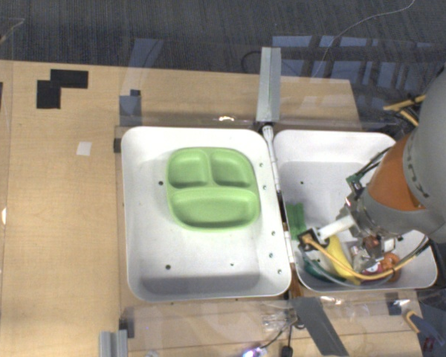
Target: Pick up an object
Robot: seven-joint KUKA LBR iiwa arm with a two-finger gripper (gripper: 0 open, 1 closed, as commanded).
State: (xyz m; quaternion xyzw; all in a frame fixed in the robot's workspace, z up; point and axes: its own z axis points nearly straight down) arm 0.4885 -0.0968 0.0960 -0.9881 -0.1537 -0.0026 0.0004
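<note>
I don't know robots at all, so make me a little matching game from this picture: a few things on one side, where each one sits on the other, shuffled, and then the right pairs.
Things
1. green divided plate
2. yellow banana-shaped thing
3. gripper
4. orange band

Places
A. on the arm, above the wrist
B. in the middle of the left bin
C. low over the pile in the near part of the right bin
D. lying in the near part of the right bin

Pairs: 1-B, 2-D, 3-C, 4-A
</note>
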